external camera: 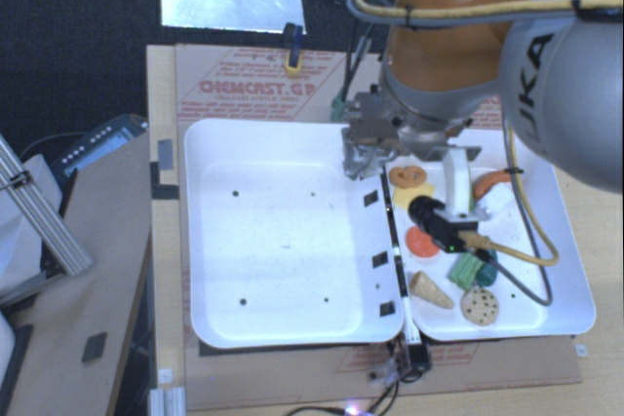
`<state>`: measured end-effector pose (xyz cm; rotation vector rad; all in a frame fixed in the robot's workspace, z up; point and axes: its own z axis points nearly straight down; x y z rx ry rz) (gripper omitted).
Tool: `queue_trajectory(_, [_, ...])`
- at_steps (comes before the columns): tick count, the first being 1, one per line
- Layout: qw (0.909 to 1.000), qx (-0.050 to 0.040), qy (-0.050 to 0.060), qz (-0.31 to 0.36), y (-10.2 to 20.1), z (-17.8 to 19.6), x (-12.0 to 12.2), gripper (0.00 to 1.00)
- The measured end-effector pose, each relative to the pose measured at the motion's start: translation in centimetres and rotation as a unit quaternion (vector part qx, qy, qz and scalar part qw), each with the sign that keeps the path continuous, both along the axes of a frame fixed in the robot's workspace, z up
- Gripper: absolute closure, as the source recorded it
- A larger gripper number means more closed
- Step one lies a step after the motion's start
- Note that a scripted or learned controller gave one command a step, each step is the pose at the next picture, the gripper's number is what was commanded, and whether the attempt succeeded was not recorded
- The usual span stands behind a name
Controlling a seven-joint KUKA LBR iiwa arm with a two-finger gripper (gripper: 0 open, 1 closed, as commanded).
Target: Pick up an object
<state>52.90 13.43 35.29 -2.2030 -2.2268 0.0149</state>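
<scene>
1. Your gripper (363,161) hangs over the left edge of the right bin (570,283), just beside a round biscuit (408,176). You cannot tell how wide it is open.
2. Centre over the biscuit, clear of the bin wall, then descend straight.

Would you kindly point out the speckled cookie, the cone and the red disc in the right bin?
speckled cookie (479,306), camera view, centre of its top.
cone (430,288), camera view, middle of its side.
red disc (421,244), camera view, middle of its top.
</scene>
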Motion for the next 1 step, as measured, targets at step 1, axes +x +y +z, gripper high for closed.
queue_trajectory(1, [0.9999,0.0032,-0.010,0.002,8.83,6.45,-0.70,1.00])
